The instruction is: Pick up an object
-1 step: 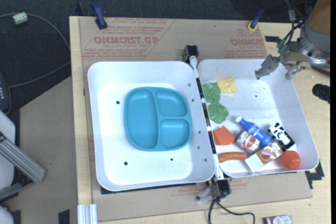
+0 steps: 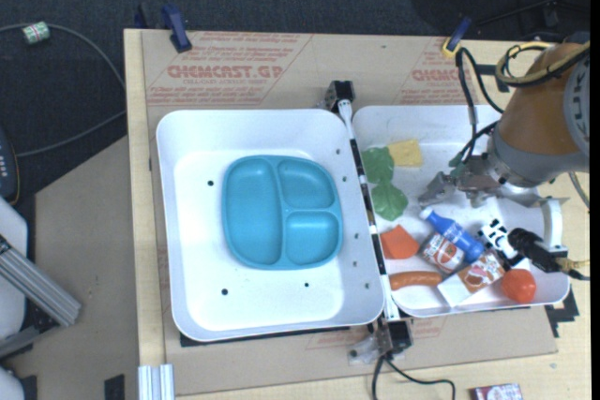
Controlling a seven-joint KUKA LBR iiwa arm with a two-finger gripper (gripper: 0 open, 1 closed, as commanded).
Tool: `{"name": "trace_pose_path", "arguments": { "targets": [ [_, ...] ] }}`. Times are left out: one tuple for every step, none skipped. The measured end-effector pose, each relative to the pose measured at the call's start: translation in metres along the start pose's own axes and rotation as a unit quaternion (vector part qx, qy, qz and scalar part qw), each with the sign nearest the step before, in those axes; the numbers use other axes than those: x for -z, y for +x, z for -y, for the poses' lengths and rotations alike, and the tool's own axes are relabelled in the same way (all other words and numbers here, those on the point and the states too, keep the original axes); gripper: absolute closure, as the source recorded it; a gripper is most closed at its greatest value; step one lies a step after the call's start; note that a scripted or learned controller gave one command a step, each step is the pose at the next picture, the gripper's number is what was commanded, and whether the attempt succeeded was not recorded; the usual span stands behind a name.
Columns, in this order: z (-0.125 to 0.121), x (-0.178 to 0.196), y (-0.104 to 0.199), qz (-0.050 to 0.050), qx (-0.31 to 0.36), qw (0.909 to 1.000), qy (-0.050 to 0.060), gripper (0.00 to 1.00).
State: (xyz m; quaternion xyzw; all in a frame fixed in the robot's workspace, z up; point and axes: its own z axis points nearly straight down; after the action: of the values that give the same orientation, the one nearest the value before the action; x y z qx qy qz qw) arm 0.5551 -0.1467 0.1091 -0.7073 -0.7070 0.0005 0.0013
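While the gripper (image 2: 448, 187) hangs spread and empty over the right bin (image 2: 427, 119), its candidate objects lie crowded below: bottle (image 2: 452, 233) touching sausage (image 2: 414, 278) and orange block (image 2: 399, 243). Closing may catch two, or slip.

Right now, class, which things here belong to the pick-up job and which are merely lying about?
Job: tool; right bin; green pieces; yellow block; orange wedge; sausage; blue-capped bottle.
Lying about: left bin; blue divided plate; clamps.
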Motion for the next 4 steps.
{"name": "trace_pose_path", "arguments": {
  "targets": [
    [0.020,-0.025,0.031,0.000,0.001,1.0000,-0.001,0.00],
    [0.042,-0.024,0.040,0.001,0.000,1.0000,-0.002,0.00],
    [0.042,-0.015,0.041,0.001,0.000,1.0000,-0.003,1.00],
    [0.042,-0.014,0.036,0.005,-0.002,1.0000,-0.004,0.00]
  ]
}}
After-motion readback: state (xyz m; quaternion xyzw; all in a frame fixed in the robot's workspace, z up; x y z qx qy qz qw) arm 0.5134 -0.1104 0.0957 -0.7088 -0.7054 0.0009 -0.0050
